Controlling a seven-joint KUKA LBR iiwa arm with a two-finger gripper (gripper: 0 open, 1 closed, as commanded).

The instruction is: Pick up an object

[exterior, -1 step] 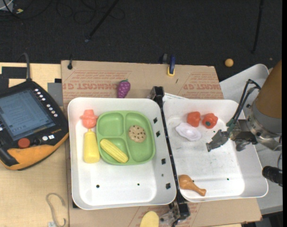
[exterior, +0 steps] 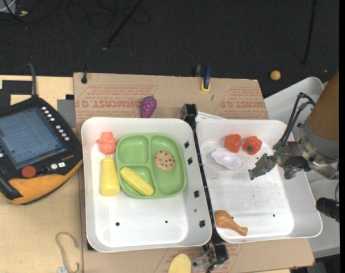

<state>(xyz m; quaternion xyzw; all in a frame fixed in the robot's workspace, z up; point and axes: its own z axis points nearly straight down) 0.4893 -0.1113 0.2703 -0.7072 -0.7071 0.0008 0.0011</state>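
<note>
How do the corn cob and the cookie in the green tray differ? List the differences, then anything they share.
The corn cob is yellow and long; the cookie is tan, round and dark-spotted. The corn cob lies slantwise in the tray's front compartment; the cookie sits flat in a rear compartment. The corn cob looks larger than the cookie. Both rest in the green tray in the left bin.

Arm: reached in from the right edge, its orange band just showing above the wrist.
Wrist: grey, level and pointed left.
Gripper (exterior: pixel 259 170): dark, held low and tilted down to the left.
Fingers: too small and dark to judge.
Grip: nothing was seen between the tips.
</note>
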